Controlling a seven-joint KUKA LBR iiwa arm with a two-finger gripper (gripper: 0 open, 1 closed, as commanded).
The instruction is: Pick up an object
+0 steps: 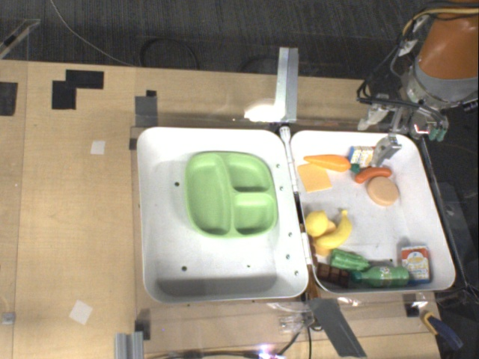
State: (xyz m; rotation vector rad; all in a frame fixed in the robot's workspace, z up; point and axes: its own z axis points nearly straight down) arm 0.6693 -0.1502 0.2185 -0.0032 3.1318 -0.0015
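- Red sausage-shaped toy (372, 174): taken as the likeliest pick, since it lies in the right bin (438, 223) directly under the tool (387, 152), near the bin's far right corner.
- Neighbours noted: the tan round disc (384, 192) is touching or just beside it on the near side; the carrot (327, 162) and a small printed box (362, 156) lie just to its left.
- Tool state: whether it stands wide or narrow cannot be told from this view; nothing is seen held in it.
- Handling, judged: a small hollow plastic play-food piece is presumed, so light and fairly stiff. A smooth, rounded skin is expected, hence a tendency to roll or squirt out under a pinch.
- Hold, judged: the middle of its length should be taken, across the short width, with the pinch kept clear of the disc.
- Risk, judged: crowding by the disc and box may lead to a nudge instead of a capture.
- Left bin (161, 200) is recorded as carrying a green divided tray (228, 193); both bins rest on the wooden surface (67, 200).
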